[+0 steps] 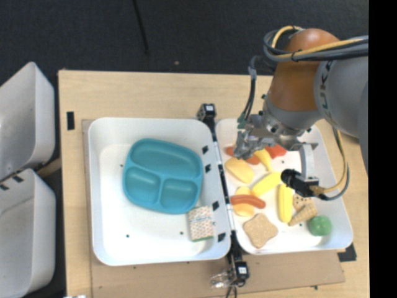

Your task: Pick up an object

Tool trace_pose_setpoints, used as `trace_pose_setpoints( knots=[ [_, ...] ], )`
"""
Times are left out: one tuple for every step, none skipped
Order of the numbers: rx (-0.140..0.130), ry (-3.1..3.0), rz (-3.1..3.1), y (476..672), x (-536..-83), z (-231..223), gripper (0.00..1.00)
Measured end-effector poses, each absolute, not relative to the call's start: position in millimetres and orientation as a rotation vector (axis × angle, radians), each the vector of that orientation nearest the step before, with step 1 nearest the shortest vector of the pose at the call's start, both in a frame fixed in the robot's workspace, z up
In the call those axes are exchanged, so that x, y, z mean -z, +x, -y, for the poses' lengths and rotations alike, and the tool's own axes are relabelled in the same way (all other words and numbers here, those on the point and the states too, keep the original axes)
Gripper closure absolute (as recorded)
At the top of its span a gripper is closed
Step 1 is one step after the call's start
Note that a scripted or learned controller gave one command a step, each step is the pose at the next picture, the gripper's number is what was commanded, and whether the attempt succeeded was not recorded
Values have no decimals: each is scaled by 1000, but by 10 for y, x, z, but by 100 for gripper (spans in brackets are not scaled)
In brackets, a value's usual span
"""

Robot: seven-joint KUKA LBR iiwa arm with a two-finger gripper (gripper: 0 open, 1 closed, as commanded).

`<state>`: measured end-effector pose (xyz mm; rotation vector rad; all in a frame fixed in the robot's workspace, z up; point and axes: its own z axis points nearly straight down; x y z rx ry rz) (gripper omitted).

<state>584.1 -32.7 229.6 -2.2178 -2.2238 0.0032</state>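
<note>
Tool [249, 143] low over right bin [335, 238], near back left corner. Cannot tell if tool is wide, narrow, or holding anything. Toy food piled in right bin: yellow lump [239, 170] just below tool, nearest thing to grab. Orange piece [273, 150] right beside tool. Banana [285, 202], bread slice [260, 230], green ball [319, 225] farther toward front. Left bin [105, 241] has blue plate [164, 176] and small packet [201, 222]. My guess: short drop, yellow lump best pick.
</note>
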Motion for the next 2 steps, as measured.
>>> trace_pose_setpoints(
  knots=[
    [0, -2221, 2222, 5869, -2303, 323, 100],
    [0, -2218, 2225, 5790, -2399, 261, 100]
  ],
)
